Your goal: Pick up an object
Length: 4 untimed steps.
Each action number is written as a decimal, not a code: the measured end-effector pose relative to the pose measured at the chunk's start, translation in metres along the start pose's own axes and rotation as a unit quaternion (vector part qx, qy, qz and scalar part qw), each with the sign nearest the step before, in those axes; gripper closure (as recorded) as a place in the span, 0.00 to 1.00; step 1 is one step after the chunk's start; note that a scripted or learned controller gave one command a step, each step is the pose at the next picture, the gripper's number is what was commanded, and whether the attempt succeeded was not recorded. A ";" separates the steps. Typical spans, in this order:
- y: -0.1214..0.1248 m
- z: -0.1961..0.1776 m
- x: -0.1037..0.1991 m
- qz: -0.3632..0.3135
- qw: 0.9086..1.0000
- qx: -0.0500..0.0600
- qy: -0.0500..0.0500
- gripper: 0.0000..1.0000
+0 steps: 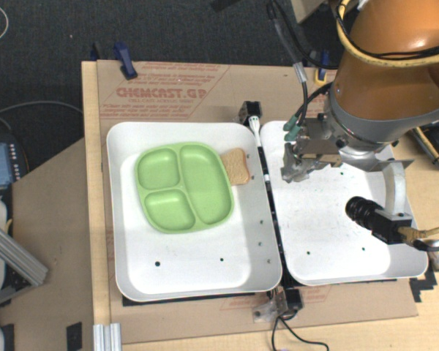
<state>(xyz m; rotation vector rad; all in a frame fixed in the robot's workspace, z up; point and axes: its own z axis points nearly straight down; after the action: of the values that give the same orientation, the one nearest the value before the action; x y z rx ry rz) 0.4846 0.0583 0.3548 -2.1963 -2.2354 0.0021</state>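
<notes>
Over the right bin hangs the claw; spread or pressed, I cannot tell. Best target: the tan biscuit beside the green plate.

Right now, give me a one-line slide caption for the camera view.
The gripper hangs over the right bin; green divided plate and tan square piece lie in the left bin.
</notes>
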 end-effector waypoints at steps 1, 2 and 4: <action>-0.001 -0.052 -0.029 0.010 1.000 -0.007 -0.002 1.00; -0.006 -0.025 0.080 0.003 1.000 0.000 -0.001 1.00; -0.004 -0.051 0.170 0.006 1.000 -0.001 -0.003 1.00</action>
<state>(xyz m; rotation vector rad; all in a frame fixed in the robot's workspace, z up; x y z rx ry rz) 0.4782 0.2278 0.4070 -2.2120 -2.2263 0.0067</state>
